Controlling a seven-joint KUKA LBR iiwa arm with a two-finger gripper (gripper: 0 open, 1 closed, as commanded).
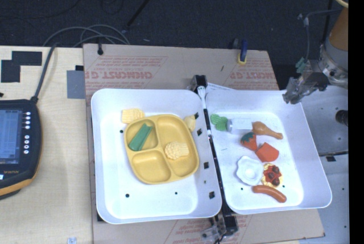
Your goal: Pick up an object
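Note:
My gripper (292, 93) hangs over the far right corner of the right bin (310, 152), above the rim and apart from every toy. The right bin holds toy food: a green piece (219, 121) beside a clear bottle (244, 123), a chicken drumstick (267, 131), a red strawberry-like piece (248, 140), an orange-red block (268, 152), a fried egg (248, 170), a pizza slice (272, 174) and a sausage (269, 193). The drumstick is the toy closest to the gripper, down and to its left.
The left bin (108, 180) carries a yellow divided tray (153, 172) with a green pod (140, 137) and a corn cob (177, 150). A yellow waffle piece (132, 115) lies at the tray's far left. A teach pendant (17, 140) rests at the far left of the bench.

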